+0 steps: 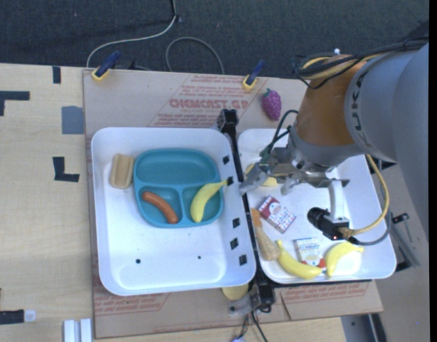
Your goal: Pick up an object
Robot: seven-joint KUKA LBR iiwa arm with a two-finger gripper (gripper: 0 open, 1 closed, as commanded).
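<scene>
In the camera view the gripper (263, 175) hangs low over the left edge of the right bin (371, 184), right beside the wall it shares with the left bin (104, 212). Whether the gripper is spread or closed cannot be told from this angle, and nothing can be seen gripped in it.

A bit of something yellow (272, 182) peeks out just beside the gripper, too hidden to name. The nearest clear candidate for picking is a red-and-white packet (277, 214), just below the gripper in the view and apart from it. Farther below lie a tan stick-shaped item (265, 239) along the bin wall, a banana (298, 265), a small pale packet (307, 249) and a second yellow fruit (344, 256), all well apart from the gripper.

To the gripper's left, across the wall, a teal divided plate (172, 169) holds another banana (204, 200), its tip near the gripper, and a sausage (160, 206) farther left. A tan bread slice (121, 171) lies beyond the plate, farthest from the gripper. Above the gripper, outside both bins, a purple grape bunch (271, 103) rests on the cardboard (197, 102).
</scene>
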